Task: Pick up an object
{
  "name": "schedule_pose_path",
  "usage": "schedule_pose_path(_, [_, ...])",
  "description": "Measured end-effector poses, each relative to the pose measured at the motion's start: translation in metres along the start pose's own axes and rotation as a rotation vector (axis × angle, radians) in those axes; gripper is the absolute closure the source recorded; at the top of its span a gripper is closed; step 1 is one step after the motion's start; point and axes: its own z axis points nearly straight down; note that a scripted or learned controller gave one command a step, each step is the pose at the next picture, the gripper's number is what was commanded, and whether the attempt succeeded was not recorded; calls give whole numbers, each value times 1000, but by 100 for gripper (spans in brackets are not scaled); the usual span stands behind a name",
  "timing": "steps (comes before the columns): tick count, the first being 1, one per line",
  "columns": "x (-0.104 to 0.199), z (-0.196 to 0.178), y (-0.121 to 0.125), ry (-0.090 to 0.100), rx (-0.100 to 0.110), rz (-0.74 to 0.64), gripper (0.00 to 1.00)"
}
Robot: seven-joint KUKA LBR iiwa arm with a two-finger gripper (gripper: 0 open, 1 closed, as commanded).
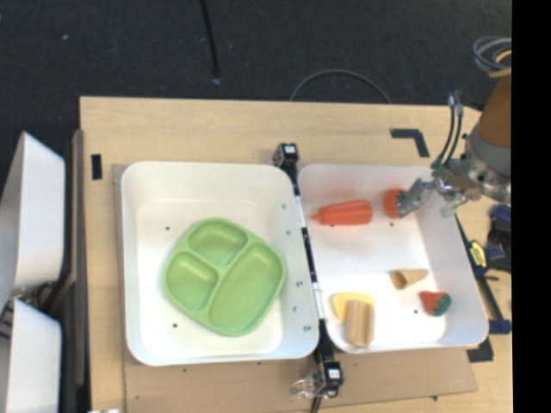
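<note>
Gripper [415,196] low over right bin [370,246], far right side, touching a small red piece [393,201]; jaw state cannot be told. Carrot [343,213] just left of it. Cone [409,278], strawberry [436,303], yellow block [352,302] and cylinder [358,323] near front. Green plate [225,275] in left bin [138,231].

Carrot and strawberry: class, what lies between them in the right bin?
In the camera view, a small tan cone lies between the carrot and the strawberry, on the right bin floor, touching neither.
</note>
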Motion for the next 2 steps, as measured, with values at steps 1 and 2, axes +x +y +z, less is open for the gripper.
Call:
schedule_pose_path(1, [1,-9,3,-3,-14,-4,0])
schedule_pose_path(2, [2,54,2,-4,-9,-2,0])
